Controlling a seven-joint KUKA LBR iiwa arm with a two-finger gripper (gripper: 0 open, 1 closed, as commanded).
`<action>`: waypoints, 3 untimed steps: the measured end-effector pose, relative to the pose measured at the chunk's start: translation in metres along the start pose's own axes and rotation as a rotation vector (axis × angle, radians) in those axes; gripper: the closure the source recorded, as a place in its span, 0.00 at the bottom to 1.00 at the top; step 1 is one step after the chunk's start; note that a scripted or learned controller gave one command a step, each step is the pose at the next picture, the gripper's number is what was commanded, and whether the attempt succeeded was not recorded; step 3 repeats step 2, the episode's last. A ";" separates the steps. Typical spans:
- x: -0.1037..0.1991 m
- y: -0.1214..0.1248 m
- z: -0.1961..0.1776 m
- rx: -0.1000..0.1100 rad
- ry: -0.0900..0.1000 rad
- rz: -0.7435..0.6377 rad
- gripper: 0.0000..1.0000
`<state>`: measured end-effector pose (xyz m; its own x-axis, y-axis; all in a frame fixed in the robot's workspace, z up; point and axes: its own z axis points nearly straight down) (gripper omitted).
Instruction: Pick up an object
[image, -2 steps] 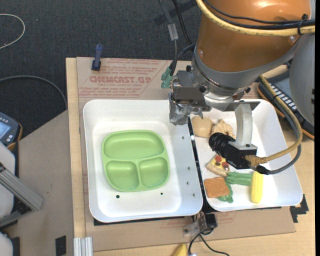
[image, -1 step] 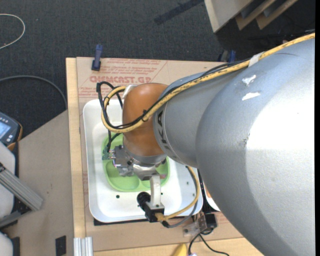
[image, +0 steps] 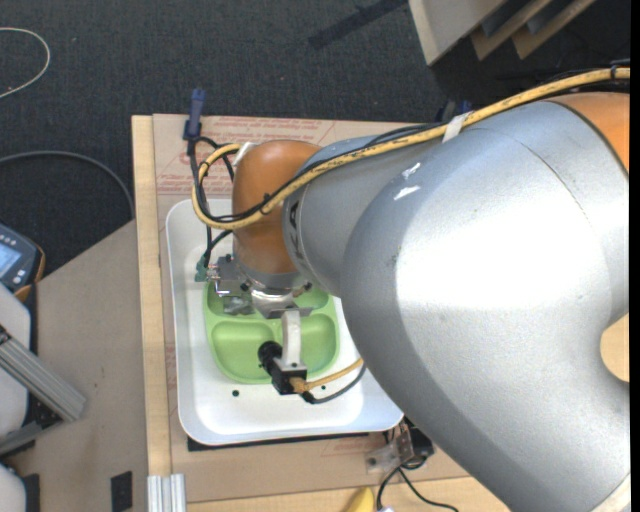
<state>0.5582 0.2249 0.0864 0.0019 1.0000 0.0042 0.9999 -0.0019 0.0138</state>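
- The gripper (image: 252, 296) hangs low at the middle of the view, tucked under the wrist; I cannot tell whether it is wide or narrow, nor whether it holds anything
- The orange band (image: 265, 190) sits just above it at 12 o'clock, with yellow and black cables looping round it
- The grey arm (image: 480, 280) reaches in from 3 o'clock and covers most of the right half of the view
- A pale green tray (image: 232, 352) with rounded compartments lies directly beneath the gripper and spreads towards 6 o'clock; contact between them cannot be made out
- The green tray rests inside the white bin (image: 188, 380), towards its middle
- The bin stands on the tan bench (image: 158, 330)
- A small blue plug (image: 195, 104) lies at the bench edge at 11 o'clock
- Dark floor (image: 90, 120) surrounds the bench from 9 to 12 o'clock
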 end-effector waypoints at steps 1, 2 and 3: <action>0.001 0.000 -0.013 -0.001 0.001 0.000 1.00; 0.000 0.065 -0.112 0.000 -0.001 -0.002 1.00; 0.000 0.065 -0.112 0.000 -0.001 -0.002 1.00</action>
